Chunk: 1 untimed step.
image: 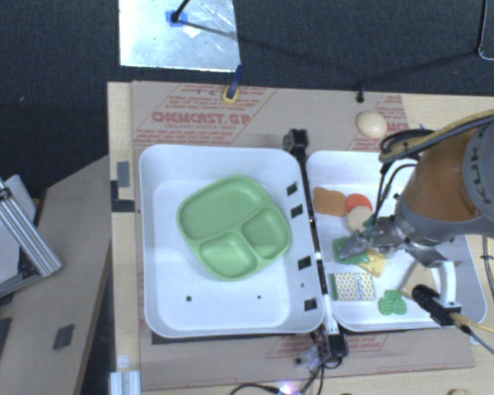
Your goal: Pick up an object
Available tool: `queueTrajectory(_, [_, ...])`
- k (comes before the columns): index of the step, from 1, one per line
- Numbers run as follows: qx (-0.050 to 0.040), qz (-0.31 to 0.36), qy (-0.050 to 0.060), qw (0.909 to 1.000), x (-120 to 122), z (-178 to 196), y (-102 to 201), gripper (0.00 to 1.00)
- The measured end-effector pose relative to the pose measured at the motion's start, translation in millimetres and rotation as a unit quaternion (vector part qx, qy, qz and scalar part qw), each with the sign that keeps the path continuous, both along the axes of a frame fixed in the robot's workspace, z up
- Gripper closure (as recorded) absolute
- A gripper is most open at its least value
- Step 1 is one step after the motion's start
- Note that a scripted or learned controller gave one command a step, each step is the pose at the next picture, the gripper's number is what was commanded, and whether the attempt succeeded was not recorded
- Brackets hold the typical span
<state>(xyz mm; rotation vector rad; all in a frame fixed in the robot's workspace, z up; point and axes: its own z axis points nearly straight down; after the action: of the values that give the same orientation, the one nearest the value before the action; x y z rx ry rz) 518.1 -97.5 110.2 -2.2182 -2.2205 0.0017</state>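
My gripper (364,242) is low in the right bin (469,299), near its middle. It hangs right over a dark green piece (343,250) and a yellow piece (372,262), and it looks to be touching them. Behind it lie an orange-brown piece (329,200), a red ball (359,202) and a beige ball (359,217). In front sit a patterned square (353,286) and a bright green leafy piece (391,304). The arm (445,192) covers the right part of this bin.
The left bin (160,303) holds a light green divided plate (234,227). A black divider with clips (306,220) runs between the bins. A beige egg-shaped thing (370,123) lies on the cardboard behind the right bin. Cables loop above the arm.
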Motion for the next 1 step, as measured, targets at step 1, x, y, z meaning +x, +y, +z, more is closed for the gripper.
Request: queueTrajectory(1, [-0.0039, -0.001, -0.009, 1.0, 4.9, -19.8, -2.6, 0.0])
